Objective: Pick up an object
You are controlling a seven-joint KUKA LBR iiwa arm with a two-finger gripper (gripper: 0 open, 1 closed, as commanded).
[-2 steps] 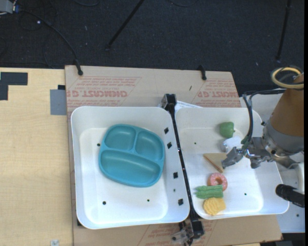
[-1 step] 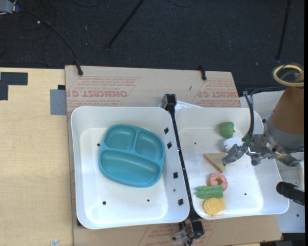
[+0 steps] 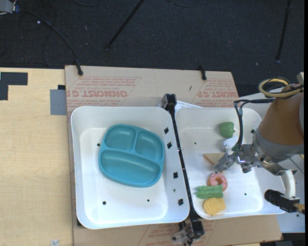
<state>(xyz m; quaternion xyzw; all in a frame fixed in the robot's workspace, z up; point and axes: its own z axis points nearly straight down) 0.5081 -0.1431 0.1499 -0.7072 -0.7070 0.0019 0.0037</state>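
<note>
We see the gripper (image 3: 225, 161) low inside the right bin (image 3: 249, 204), reaching in from the right. Its fingers (image 3: 222, 164) look slightly apart with nothing visibly between them, though at this size we judge that loosely.

No single target is named, so any item in that bin will do. A tan wedge (image 3: 211, 158) lies just beside the fingertips, partly hidden by them. A pink ring (image 3: 217, 180) sits just below, with a green pod (image 3: 209, 191) touching its lower edge and a yellow ridged piece (image 3: 214, 206) touching the pod. A green lump (image 3: 226, 129) rests apart, toward the far wall.

The risks, as we judge them: the wedge looks thin and flat, so the fingers may close over it and slide off, or just push it along the smooth floor of the bin. The three crowded pieces below could be nudged or pinched together if the gripper drifts that way. The ring's rounded rim may also squirt out of a pinch.

Everything looks like toy food, matte and moulded, probably light. The bins are glossy white plastic with low walls. The left bin (image 3: 87, 204) carries a teal divided plate (image 3: 132, 155), smooth with rounded compartments, well apart from the gripper. Both bins rest on cardboard (image 3: 108, 88) over a pale wooden surface (image 3: 25, 163).
</note>
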